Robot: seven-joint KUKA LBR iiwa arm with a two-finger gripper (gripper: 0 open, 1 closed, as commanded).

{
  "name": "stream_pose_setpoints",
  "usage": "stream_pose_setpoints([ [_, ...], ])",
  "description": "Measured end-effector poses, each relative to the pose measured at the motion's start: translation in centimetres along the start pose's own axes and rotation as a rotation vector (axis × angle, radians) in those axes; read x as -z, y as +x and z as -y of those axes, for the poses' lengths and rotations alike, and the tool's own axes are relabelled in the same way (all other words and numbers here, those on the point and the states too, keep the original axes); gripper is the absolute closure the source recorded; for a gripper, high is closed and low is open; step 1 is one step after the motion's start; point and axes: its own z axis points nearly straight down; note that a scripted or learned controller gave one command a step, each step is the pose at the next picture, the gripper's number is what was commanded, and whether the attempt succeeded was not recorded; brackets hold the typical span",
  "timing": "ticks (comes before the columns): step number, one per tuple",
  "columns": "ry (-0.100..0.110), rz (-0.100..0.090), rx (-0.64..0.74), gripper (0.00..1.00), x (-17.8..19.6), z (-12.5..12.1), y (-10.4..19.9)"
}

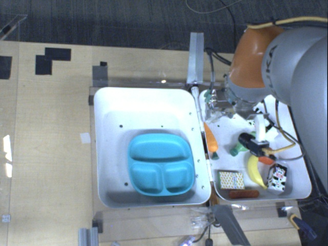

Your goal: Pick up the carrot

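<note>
- The claw (215,108) hangs over the far-left corner of the right bin (225,160), close to the wall shared with the other bin. Glare and the bulk of the wrist hide its tips, so whether it is wide or narrow cannot be told.
- The carrot (210,139) lies just nearward of the claw, lengthwise along the right bin's left wall, with its thick orange end toward the near side. Nothing shows it as gripped.
- A small green thing (237,149) sits to the right of the claw and nearer than it. A banana (254,170) lies farther that way.
- Still nearer from the claw are a yellow patterned block (231,179) and a dark red stick-like thing (243,193) by the bin's near wall. A black-and-white spotted thing (277,177) lies off to the right, beside the banana.
- Left of the claw, across the shared wall, the left bin (118,111) holds a blue divided plate (161,163), lying flat (three compartments show).
- Just beyond the claw a grey metal post (196,58) stands upright at the far end of the gap between the bins.
- Both bins rest on a pale wood-grain bench (46,152). Black tape marks (51,59) sit well to the claw's left, near the bench's far edge.
- Beyond the bench is dark carpeted floor (102,9), where a thin cable (220,6) loops.
</note>
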Motion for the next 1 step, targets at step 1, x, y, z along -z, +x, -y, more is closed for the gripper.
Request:
stream_pose_setpoints([
  [1, 0.000, 0.000, 0.001, 0.00, 0.00, 0.00, 0.02],
])
